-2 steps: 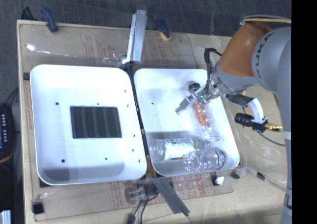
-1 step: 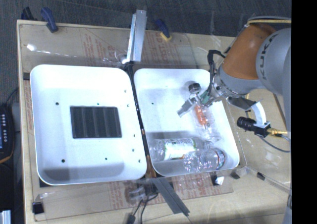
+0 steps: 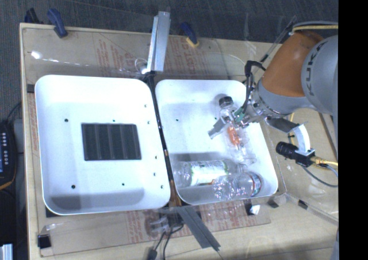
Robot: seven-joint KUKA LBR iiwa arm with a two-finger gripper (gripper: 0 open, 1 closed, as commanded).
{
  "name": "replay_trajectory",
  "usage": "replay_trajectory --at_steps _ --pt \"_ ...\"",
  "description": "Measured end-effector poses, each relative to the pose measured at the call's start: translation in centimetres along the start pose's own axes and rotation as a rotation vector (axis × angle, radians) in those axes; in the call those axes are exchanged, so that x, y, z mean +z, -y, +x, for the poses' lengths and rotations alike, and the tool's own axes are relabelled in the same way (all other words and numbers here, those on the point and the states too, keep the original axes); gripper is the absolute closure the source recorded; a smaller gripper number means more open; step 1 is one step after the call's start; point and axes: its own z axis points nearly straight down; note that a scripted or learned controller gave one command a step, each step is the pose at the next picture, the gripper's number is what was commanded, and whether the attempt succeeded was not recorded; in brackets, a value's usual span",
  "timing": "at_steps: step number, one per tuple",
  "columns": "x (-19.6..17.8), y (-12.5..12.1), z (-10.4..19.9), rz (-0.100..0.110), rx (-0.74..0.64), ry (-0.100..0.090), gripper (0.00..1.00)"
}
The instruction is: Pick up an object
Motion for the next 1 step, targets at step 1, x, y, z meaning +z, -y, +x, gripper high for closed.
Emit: replay_trajectory --at_steps 1 --pt "8.74 4.43 1.55 -0.002 -0.007 0.002 0.0"
